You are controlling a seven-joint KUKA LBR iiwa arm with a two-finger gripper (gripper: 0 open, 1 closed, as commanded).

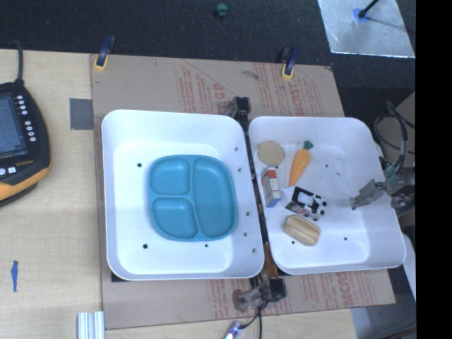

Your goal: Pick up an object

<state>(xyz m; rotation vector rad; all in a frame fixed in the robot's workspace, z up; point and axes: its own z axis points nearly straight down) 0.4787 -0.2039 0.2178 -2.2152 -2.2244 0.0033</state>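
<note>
The right bin [353, 249] holds several small objects in its left half. A toy carrot [300, 164] lies next to a round tan disc [270, 152]. Below them are a small red and white tube [271, 186], a black and white piece [306, 203] and a tan bread-like block [302, 230]. My gripper [366, 194] reaches in low over the bin's right side, well to the right of the objects. Nothing shows in it.
The left bin [120, 189] holds a blue divided plate [192, 196]. A teach pendant [18, 140] lies on the bench at far left. Clamps [104, 51] [287, 61] pin the cardboard under the bins at the back.
</note>
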